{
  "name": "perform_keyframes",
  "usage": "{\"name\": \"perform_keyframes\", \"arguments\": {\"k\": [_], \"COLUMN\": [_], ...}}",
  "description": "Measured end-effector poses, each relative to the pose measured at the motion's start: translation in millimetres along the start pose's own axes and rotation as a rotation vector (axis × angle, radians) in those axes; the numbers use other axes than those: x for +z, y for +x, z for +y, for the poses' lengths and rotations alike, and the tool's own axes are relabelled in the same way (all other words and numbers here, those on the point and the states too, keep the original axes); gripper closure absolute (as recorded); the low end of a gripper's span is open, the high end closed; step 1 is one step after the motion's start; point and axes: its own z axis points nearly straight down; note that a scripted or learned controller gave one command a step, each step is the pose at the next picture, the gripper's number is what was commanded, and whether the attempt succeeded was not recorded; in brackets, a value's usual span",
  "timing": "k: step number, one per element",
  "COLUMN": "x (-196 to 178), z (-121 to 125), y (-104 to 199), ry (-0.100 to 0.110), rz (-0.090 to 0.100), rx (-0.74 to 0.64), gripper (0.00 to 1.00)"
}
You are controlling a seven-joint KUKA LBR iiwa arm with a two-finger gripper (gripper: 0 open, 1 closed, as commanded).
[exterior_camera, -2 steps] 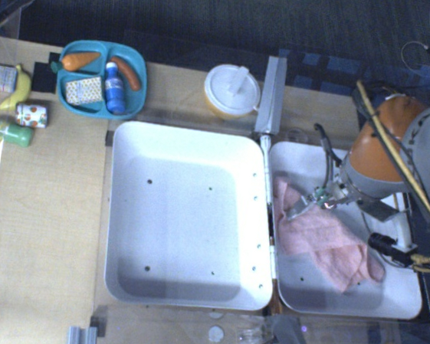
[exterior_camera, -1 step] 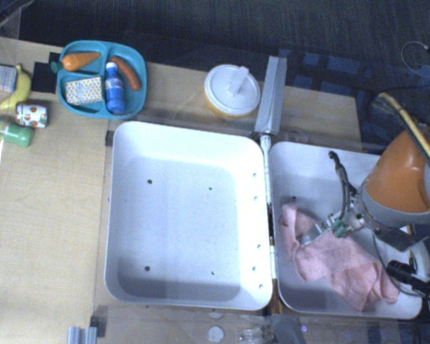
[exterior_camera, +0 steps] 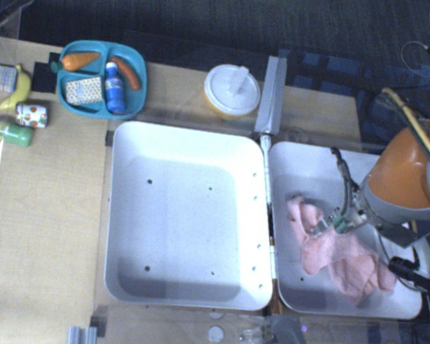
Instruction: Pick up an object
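A crumpled pink cloth point(exterior_camera: 342, 255) lies in the right bin point(exterior_camera: 294, 292), spread from its middle toward the front right corner. My gripper point(exterior_camera: 328, 226) reaches in from the right and hangs low over the cloth's upper left part, right at its surface. The orange band of the arm point(exterior_camera: 403, 177) sits above it.
The left bin point(exterior_camera: 186, 218) is beside the right one, split from it by a metal rail point(exterior_camera: 270, 96). Behind the bins sit a white lidded cup point(exterior_camera: 232, 90) and a blue tray point(exterior_camera: 102, 77) of toy food. Small toys point(exterior_camera: 10, 109) lie far left. Cables point(exterior_camera: 411, 275) run at the right.
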Motion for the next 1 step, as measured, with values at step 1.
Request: {"name": "perform_keyframes", "arguments": {"k": [1], "x": [-81.7], "z": [65.6], "y": [48.2], "ry": [0.015], "rz": [0.008], "rx": [0.112], "gripper": [1.00]}}
